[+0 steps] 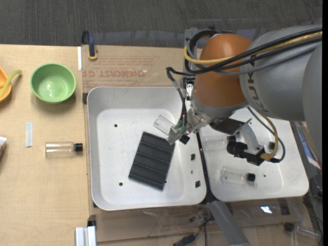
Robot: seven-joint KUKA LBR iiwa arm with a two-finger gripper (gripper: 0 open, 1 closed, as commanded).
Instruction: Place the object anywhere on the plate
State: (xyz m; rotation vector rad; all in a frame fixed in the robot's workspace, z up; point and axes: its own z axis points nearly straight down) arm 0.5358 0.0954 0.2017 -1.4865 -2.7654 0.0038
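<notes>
Looking down at the bench, my arm (pixel 266 70) reaches in from the right with that big orange band sitting over the seam between the two white bins. My gripper (pixel 179 132) is down at the right edge of the left bin (pixel 102 152), and honestly I can't tell how it's set, since it's small and half buried under the wrist.

Right beside the tip there's a clear, see-through object (pixel 164 123), just off the upper right corner of the dark ribbed plate (pixel 151 160). It looks like it's touching or nearly touching the gripper, but whether it's actually being held, I can't say. The plate lies flat and a bit tilted in the middle of the left bin.

Over in the right bin (pixel 287 183) there's a small clear bottle with a black cap (pixel 237 177) lying on its side. Out on the wooden bench to the left sit a green bowl (pixel 53 82) and another clear bottle (pixel 62 147).
</notes>
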